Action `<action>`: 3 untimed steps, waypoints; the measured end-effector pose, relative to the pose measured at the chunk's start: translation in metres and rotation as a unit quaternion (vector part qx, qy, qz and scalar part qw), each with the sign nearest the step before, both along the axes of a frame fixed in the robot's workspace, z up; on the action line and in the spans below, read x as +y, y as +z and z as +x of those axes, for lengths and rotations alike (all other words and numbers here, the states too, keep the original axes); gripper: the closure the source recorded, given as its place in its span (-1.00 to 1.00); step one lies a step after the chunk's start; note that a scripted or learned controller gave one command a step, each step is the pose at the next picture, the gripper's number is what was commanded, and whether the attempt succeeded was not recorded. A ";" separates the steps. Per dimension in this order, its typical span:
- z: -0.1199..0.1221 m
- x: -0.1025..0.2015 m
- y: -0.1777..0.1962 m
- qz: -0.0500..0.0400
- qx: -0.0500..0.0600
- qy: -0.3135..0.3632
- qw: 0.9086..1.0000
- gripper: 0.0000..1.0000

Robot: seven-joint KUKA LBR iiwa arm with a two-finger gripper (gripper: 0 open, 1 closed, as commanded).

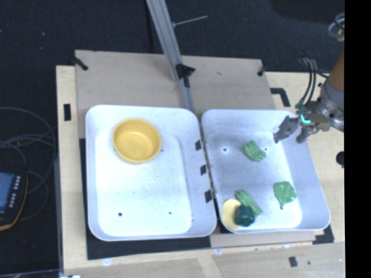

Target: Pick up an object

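Approach step imo: two-finger gripper (294,133) hangs over the right shallow white bin's (307,172) top-right edge, fingers apart, nothing btwn them. Next: drop onto the small green leafy toy (254,150).

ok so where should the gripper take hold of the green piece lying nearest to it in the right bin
Probably from straight above, closing across the narrow middle of the green piece. It lies flat and alone on the right bin floor, clear of the walls, so both fingers have room. The gripper hangs just to its upper right.
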State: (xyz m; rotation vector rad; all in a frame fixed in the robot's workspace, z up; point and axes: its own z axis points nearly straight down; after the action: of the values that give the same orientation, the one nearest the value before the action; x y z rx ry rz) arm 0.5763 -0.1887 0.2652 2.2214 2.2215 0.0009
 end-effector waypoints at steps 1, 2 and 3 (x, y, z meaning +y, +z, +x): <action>0.000 0.000 0.000 0.000 0.000 0.000 1.000 -1.00; 0.001 -0.004 -0.062 0.000 0.003 -0.001 1.000 -1.00; 0.003 -0.005 -0.104 0.000 0.002 0.000 1.000 -1.00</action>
State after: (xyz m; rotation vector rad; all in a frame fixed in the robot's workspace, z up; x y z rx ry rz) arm 0.5789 -0.1934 0.1610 2.2236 2.2221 -0.0035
